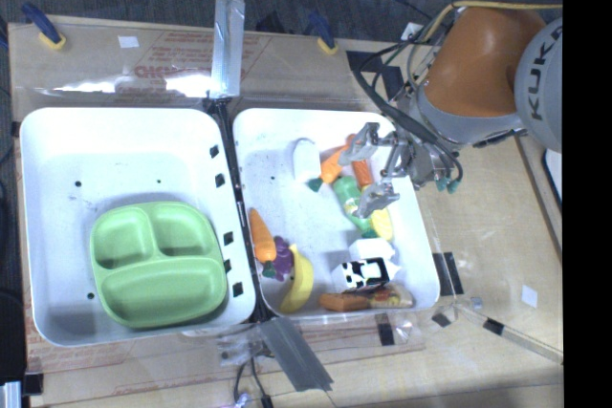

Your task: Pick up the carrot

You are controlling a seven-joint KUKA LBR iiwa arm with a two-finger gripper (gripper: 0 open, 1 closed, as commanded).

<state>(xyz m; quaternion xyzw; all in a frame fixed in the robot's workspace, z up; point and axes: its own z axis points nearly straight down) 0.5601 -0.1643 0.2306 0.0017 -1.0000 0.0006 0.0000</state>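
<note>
An orange carrot [260, 237] lies in the right bin [277, 134] against its left wall, pointed end up, next to a purple toy [281, 255]. My gripper [374, 166] hangs over the upper right part of that bin, well to the right of the carrot. Its fingers [366, 137] are spread open. Small orange pieces [332, 165] and a green toy [350, 196] lie beneath and between the fingers, but nothing is clamped.
The right bin also holds a yellow banana [301, 282], a black-and-white toy [365, 272], a long orange-brown item [354, 302] at the front wall and a white piece [305, 158]. A green divided plate [158, 263] lies in the left bin [57, 167].
</note>
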